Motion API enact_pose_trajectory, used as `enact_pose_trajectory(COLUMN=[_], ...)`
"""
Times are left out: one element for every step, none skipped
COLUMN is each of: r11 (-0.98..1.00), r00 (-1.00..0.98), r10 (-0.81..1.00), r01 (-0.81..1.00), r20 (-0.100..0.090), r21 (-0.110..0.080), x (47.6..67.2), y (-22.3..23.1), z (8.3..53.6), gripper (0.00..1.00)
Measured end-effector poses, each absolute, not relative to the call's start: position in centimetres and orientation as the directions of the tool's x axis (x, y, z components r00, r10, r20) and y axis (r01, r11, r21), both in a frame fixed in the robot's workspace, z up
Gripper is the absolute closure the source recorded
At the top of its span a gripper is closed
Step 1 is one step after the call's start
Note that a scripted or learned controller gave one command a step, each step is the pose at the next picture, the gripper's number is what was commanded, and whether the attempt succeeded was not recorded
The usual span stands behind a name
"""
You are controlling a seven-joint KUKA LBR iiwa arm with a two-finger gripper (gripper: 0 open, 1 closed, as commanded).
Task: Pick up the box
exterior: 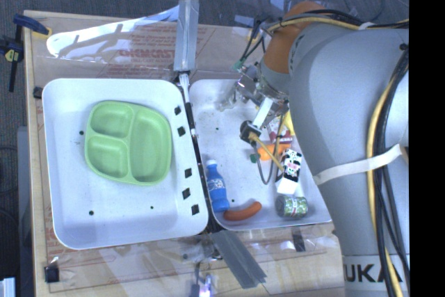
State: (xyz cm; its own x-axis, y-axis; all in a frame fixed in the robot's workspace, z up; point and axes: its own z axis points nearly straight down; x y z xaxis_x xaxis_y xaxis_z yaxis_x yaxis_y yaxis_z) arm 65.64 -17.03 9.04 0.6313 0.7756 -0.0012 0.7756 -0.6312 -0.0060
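Note:
The box (289, 171) is a small white carton with black patches. It lies in the right bin (222, 142) near its right side, close under the grey arm. My gripper (238, 94) sits at the far end of the right bin, up and to the left of the box and well apart from it. The arm's bulk hides the bin's right rim and part of the box's surroundings. I see nothing held in the gripper.
In the right bin lie a blue bottle (216, 186), a brown sausage (243, 211), a green can (292, 206) and a small orange piece (266, 147). A green divided plate (129, 142) rests in the left bin (62, 205).

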Motion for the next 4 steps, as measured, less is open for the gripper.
enact_pose_trajectory(r11=[-0.649,-0.722,-0.716,-0.769], r00=[0.649,0.722,0.716,0.769], r10=[0.761,0.692,0.698,0.640], r01=[0.761,0.692,0.698,0.639], r20=[-0.002,-0.001,-0.003,-0.004], r21=[-0.007,-0.004,-0.010,-0.007], x=[63.2,65.2,65.2,63.6], y=[-18.9,-17.3,-17.1,-14.2], z=[9.1,9.1,10.0,11.4], gripper=[0.00,0.00,1.00,1.00])
